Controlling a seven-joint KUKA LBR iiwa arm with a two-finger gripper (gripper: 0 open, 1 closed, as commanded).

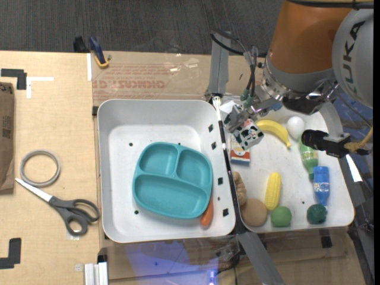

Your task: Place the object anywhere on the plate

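Nearest, a teal three-compartment plastic plate (173,183) lies in the left white bin (113,159). Beyond it, in the right bin (338,212), the two-finger gripper (242,116) hangs over a small black-and-white cow-patterned toy (249,135) beside a yellow banana (274,130). Whether the gripper is open cannot be told. The toy looks light and rigid, best pinched across its middle.

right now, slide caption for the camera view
Gripper over right bin of toy food; teal plate waits in left bin.
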